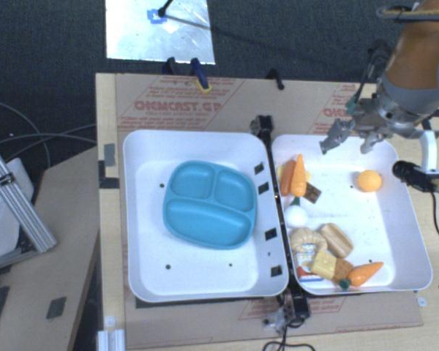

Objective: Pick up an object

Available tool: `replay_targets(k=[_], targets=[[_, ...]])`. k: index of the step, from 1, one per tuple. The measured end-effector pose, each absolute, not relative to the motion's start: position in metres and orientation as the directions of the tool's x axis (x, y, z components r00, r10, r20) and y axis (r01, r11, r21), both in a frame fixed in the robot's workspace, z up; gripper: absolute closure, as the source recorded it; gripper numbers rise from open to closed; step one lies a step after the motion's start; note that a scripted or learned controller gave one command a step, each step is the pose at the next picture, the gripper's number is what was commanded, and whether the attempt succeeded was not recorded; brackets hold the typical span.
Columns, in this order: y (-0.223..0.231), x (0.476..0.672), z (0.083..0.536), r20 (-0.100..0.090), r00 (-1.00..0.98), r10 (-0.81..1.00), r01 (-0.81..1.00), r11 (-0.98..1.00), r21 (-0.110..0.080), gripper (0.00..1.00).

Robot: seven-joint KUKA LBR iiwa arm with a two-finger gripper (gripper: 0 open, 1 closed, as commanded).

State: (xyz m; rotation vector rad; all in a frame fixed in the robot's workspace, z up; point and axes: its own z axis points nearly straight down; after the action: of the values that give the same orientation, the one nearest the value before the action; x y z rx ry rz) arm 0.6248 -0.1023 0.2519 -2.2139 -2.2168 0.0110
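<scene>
My gripper (350, 142) hangs over the far edge of the right bin (402, 218), its two fingers spread open with nothing between them. Below it in that bin lie an orange carrot (298, 174) by the left wall, an orange ball (369, 180) on the right, and a white egg (297, 216). Nearer the front are a bread roll (336, 239), a pale pastry (304, 238), a yellow block (323, 264) and a second carrot (366, 272). The ball sits just below and right of the fingertips.
The left bin (143, 196) holds a blue divided plate (210, 203). A black-clipped divider (273, 196) separates the bins. A small brown piece (312, 193) lies beside the first carrot. Cardboard (183, 101) lies under the bins.
</scene>
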Motion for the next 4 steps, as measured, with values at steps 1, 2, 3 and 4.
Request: replay_targets(k=[1, 2, 3, 4], targets=[[-0.102, 0.627, 0.26, 0.0, -0.003, 1.0, 1.0, 0.003, 0.002, 0.0], [-0.097, 0.629, 0.218, -0.001, -0.004, 1.0, 1.0, 0.004, 0.001, 0.0], [-0.097, 0.637, 0.173, 0.0, -0.003, 1.0, 1.0, 0.003, -0.001, 0.0], [-0.094, 0.637, 0.132, 0.0, -0.003, 1.0, 1.0, 0.003, -0.001, 0.0]])
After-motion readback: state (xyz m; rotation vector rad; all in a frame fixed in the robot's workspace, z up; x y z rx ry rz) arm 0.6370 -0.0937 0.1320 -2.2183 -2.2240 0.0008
